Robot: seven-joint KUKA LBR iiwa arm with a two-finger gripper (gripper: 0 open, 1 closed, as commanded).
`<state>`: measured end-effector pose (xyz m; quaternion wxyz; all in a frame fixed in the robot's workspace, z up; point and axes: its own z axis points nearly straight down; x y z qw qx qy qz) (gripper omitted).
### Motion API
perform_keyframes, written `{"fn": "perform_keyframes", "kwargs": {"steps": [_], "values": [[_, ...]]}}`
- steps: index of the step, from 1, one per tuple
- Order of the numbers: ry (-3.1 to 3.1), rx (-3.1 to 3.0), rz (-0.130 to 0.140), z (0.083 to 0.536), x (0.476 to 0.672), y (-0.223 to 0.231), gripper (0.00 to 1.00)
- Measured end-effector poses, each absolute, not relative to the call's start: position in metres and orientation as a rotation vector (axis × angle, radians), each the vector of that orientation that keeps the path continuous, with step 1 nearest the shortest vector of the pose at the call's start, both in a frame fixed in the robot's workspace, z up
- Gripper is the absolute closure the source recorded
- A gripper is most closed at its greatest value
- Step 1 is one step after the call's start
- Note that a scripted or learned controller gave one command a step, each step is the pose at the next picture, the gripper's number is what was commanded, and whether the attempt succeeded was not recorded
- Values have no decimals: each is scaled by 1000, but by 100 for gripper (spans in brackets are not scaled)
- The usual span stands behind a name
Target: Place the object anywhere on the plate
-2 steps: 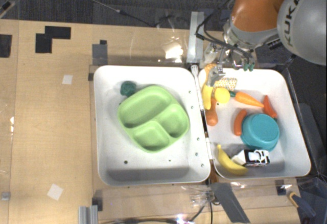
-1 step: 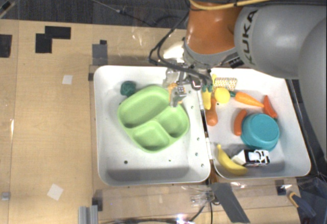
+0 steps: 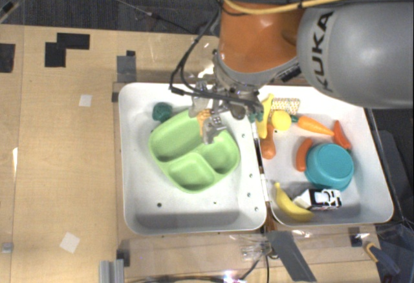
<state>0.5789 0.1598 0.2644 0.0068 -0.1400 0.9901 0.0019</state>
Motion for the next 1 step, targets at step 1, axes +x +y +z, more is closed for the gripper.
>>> {"fn": "perform_keyframes", "kwargs": {"steps": [1], "values": [[3101,-435,4,263,579,158,0]]}}
